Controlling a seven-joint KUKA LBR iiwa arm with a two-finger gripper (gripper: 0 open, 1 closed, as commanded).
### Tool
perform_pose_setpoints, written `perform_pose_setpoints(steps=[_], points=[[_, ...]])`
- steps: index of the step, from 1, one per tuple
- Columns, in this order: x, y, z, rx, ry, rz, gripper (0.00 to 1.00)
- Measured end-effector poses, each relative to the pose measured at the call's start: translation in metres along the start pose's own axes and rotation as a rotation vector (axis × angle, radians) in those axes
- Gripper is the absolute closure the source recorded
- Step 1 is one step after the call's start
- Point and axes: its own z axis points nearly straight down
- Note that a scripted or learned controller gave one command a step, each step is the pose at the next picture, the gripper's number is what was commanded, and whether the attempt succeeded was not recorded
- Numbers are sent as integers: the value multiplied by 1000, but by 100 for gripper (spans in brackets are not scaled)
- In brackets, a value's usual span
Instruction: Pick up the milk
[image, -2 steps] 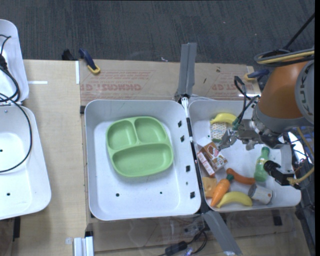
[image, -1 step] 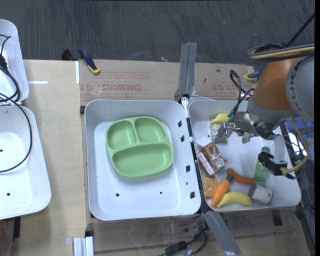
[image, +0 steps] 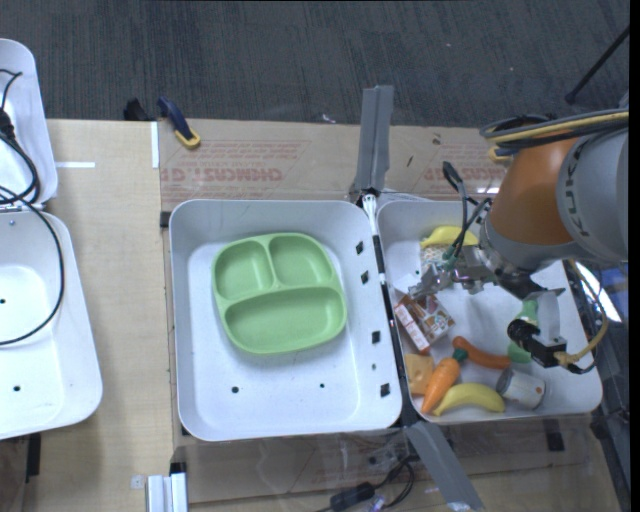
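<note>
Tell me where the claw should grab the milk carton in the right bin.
Grip the milk across its narrow sides, coming straight down from above. It appears to lie flat and slanted by the bin's left wall, so a side approach looks blocked there. The carrots crowd its lower end; take it nearer the upper end, just below the claw.

Mirrored, unreadable red lettering on cardboard (image: 300, 160)
</note>
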Motion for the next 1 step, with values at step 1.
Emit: perform_pose_setpoints(steps=[1], points=[[2,5,-14,-12,3,1,100]])
